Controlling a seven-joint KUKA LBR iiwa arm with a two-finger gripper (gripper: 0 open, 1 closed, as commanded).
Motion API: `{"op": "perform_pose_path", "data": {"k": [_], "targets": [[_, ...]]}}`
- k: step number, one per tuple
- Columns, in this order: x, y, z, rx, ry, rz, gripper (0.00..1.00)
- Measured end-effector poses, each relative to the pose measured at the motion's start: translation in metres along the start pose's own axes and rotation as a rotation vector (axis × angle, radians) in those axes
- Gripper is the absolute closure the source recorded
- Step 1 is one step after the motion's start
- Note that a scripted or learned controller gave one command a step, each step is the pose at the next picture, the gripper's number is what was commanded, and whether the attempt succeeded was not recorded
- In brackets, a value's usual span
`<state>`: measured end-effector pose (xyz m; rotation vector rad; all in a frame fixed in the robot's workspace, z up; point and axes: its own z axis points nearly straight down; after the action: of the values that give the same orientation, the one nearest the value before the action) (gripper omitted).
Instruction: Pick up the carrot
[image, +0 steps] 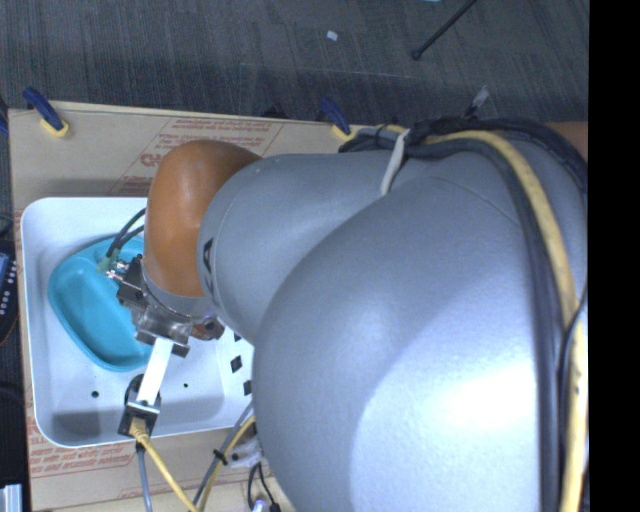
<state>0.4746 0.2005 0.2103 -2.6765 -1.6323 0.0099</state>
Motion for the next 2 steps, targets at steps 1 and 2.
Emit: {"op": "perform_pose_path", "data": {"k": [1, 2], "targets": [[-0.005, 0.056, -0.074, -0.004, -0.001, -0.289, 1.0], [0.07, 0.092, -0.122, -0.003, -0.002, 0.171, 1.0]]}}
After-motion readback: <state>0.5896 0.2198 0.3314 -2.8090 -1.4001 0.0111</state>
